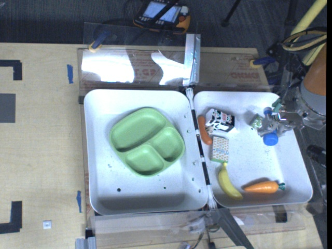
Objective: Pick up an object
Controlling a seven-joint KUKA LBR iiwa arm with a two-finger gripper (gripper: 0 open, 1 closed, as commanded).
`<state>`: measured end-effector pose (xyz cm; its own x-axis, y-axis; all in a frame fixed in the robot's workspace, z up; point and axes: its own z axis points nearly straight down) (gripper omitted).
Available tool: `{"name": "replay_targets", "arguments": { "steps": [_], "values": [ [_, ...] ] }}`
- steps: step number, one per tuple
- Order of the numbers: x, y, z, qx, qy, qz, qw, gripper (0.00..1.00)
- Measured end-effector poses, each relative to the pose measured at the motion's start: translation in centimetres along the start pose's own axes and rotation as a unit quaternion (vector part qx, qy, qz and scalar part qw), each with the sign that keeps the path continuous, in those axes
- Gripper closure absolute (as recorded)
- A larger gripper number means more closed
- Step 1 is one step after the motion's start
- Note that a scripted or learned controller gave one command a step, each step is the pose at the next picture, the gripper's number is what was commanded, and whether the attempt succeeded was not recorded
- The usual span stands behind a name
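Note:
My gripper (271,122) hangs over the far right part of the right bin (295,160), reaching in from the right edge. Directly below it, toward the front, is a small blue round object (270,138), and whether the gripper touches it is unclear. A carrot (262,187) lies near the bin's front, with a banana (228,181) to its left. A patterned card (220,149), a black-and-white toy (221,120) and a thin orange piece (204,130) lie along the bin's left side.
The left bin (98,154) holds a green divided plate (147,140). A raised divider (199,139) separates the two bins. A clear panel (135,61) stands behind the left bin. Cables and stands crowd the far right.

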<state>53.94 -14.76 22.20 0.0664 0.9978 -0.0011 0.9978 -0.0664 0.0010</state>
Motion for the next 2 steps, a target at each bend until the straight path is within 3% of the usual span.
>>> {"name": "replay_targets", "arguments": {
  "steps": [1,2],
  "values": [
    [2.5,-4.4,1.4,0.002,0.001,-0.098,0.9952,1.0],
    [1.0,-6.0,-2.1,-0.001,0.0,-0.191,0.9817,1.0]
  ]
}}
